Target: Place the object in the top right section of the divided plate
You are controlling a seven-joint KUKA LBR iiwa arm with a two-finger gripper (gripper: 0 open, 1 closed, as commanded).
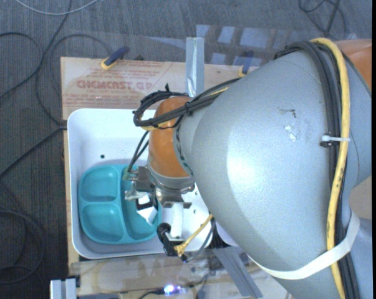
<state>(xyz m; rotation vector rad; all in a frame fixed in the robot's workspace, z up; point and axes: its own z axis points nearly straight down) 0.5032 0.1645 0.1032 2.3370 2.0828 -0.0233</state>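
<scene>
My bulky grey arm (269,161) sweeps in from the right and fills much of the view, with black and yellow cables (337,104) strapped along its shell. It bends down into the shallow white bin (97,126), and the orange band above my wrist (166,145) points almost straight downward, so my wrist hangs steeply over the bin's right half. My gripper (151,209) sits low at the right edge of the teal divided plastic plate (106,204), over the plate's right-hand compartment. Whether my fingers are apart or together I cannot tell, because the wrist body and white housing hide them. I cannot make out the object to be placed either. The plate lies just left of my gripper on the bin floor, its two left compartments facing up. Beyond the bin, a brown cardboard sheet (113,83) covers the tabletop.
</scene>
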